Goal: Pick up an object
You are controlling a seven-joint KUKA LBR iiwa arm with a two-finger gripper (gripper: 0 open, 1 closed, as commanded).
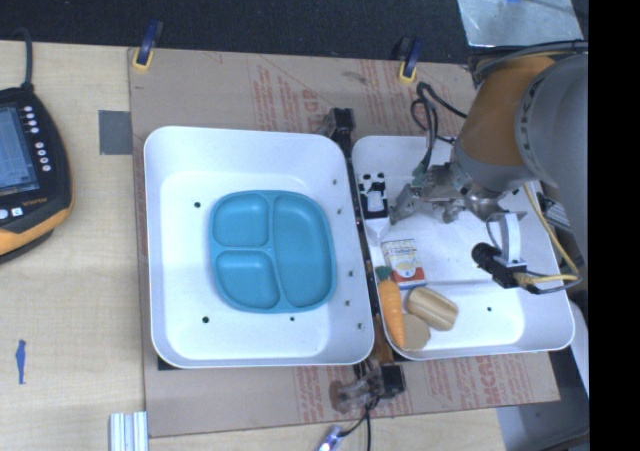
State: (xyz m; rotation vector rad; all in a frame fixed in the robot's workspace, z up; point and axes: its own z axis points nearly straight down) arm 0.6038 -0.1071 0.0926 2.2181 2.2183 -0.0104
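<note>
The gripper (428, 201) hangs over the right bin (540, 334) (its state I cannot tell). At its 6 o'clock lie a small carton (401, 259), a carrot (391, 311) and a bread piece (432, 307).

Both white bins (170, 239) look like smooth, slightly glossy plastic. The blue divided plate (272, 250) appears matt plastic. Brown cardboard (250, 89) with a dull, printed surface lies beneath, on a pale wood-grain bench (70, 319).
</note>
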